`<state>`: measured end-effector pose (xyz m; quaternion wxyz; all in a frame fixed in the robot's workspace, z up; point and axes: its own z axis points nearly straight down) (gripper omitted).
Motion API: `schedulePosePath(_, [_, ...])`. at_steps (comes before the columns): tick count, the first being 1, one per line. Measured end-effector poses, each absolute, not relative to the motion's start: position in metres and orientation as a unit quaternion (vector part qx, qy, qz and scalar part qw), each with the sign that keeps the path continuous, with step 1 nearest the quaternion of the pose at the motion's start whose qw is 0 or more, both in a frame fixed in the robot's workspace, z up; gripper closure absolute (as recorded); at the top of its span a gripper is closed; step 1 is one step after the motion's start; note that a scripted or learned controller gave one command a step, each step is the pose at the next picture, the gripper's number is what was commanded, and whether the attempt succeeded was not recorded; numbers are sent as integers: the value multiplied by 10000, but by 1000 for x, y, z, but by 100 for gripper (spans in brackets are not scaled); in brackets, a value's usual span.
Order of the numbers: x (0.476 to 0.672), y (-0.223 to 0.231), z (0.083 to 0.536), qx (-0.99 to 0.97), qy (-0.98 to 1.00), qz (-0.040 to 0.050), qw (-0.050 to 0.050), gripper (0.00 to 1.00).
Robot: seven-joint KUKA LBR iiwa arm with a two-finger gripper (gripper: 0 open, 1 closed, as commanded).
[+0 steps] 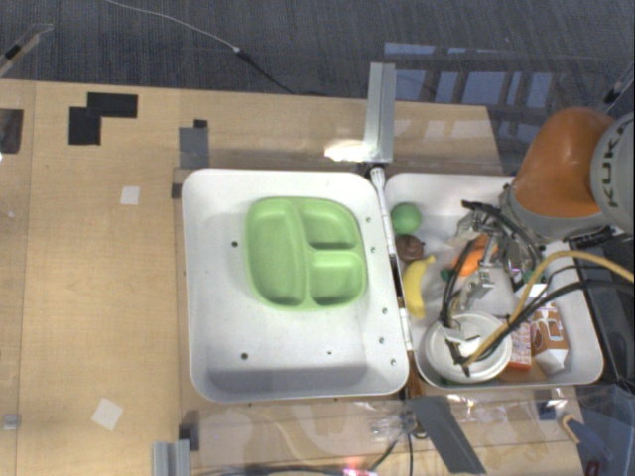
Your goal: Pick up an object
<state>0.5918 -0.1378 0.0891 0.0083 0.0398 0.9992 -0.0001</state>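
- Left bin (213, 266): green divided tray (304, 252) lying flat near the centre, three compartments facing up.
- Right bin (437, 188): green ball (405, 217) at the upper left corner, close to the dividing wall.
- Below the ball: small dark object (413, 249), then yellow banana (415, 286) lying along the left wall.
- Lower part of the right bin: white round bowl (464, 345), partly covered by cables.
- Centre of the right bin: gripper (480, 284) low over the clutter, beside an orange item (470, 257); finger state impossible to tell, hidden by cables.
- Far right: brown-and-white carton (546, 337) against the lower right corner.
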Motion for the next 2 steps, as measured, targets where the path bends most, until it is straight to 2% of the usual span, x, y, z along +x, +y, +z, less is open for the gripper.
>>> schedulePosePath(1, [611,-97,89,-119,9999,-5,71,0])
schedulePosePath(2, [614,-95,89,131,9999,-10,65,0])
